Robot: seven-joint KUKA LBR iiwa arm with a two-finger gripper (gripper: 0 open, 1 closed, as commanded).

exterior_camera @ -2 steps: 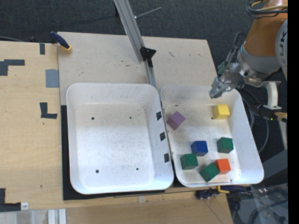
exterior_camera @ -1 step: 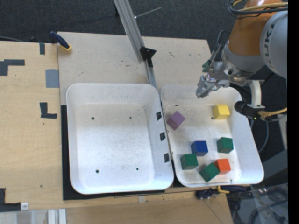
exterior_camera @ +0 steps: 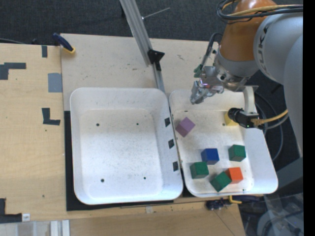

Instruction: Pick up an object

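So, status: pick not done; nothing lifted, every cube sits on a bin floor.
Left bin (exterior_camera: pixel 74 100): well left of the gripper, not involved.
Purple cube (exterior_camera: pixel 185 126): closest candidate, just below and slightly left of the gripper, apart from it.
Gripper (exterior_camera: pixel 198 97): hovers over the right bin's (exterior_camera: pixel 272 183) far left corner; open or closed, can't tell; nothing seen in it.
Left green cube (exterior_camera: pixel 199 169), blue cube (exterior_camera: pixel 210 155): further below the gripper, near each other.
Front green cube (exterior_camera: pixel 221 181), orange cube (exterior_camera: pixel 236 174): lower right of the gripper, seemingly touching.
Right green cube (exterior_camera: pixel 237 152): below-right, apart.
Remaining: descend, grasp, lift, so the whole pick, my read.
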